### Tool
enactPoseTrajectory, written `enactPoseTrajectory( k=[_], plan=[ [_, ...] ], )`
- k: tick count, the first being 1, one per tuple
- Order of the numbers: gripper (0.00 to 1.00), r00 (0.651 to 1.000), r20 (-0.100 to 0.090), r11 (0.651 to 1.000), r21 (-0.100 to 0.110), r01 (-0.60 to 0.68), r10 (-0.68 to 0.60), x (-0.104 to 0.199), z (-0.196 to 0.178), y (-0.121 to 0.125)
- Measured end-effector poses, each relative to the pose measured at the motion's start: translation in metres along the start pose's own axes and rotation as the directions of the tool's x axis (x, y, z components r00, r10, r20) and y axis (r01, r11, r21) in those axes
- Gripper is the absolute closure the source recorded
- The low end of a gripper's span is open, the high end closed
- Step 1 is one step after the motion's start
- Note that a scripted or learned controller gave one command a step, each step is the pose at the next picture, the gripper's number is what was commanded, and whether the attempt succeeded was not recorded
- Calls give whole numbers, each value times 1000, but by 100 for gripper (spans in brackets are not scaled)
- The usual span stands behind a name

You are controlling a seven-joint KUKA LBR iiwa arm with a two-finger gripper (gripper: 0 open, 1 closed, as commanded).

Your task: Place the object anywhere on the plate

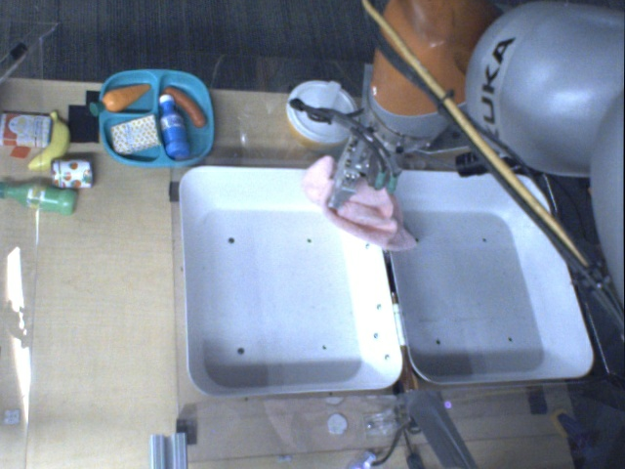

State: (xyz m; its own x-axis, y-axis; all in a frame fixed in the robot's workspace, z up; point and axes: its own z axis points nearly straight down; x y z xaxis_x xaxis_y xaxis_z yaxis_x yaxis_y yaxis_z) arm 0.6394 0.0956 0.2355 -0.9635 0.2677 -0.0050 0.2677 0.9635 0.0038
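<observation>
Dark carpet runs behind a pale wooden bench (98,311) that carries two shallow white plastic bins side by side. Over the seam between them hangs the two-finger metal claw (350,186), clenched on a soft pink crumpled cloth (366,213); the cloth bunches on both sides of the fingers and droops below them, lifted clear above the top inner corners of the bins, its lower edge overlapping the rim of the right-hand white bin (498,301). Above the claw sits the orange band of the wrist (430,37), and to the right of the claw rises the big grey arm body (557,86), with a yellowish cable (488,154) slanting down across it. Just left of the claw, the left-hand white bin (283,291) shows a bare floor with a few small dark dots. Up and left of the claw, beyond the bins, stands a small round white and yellow plate (317,110). Farther left of the claw lies a blue divided plastic tray (156,115) holding toy food, and past that, at the bench's edge, a yellow toy banana (51,143), a small printed can (72,173) and a green toy bottle (39,197).
</observation>
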Motion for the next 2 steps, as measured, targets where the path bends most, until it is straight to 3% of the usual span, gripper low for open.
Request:
enactPoseTrajectory(
  k=[1,2],
  plan=[
    [100,964,-2,964,-1,267,-267,40,-2,38],
    [100,963,0,963,-1,270,-270,69,4,80]
  ],
)
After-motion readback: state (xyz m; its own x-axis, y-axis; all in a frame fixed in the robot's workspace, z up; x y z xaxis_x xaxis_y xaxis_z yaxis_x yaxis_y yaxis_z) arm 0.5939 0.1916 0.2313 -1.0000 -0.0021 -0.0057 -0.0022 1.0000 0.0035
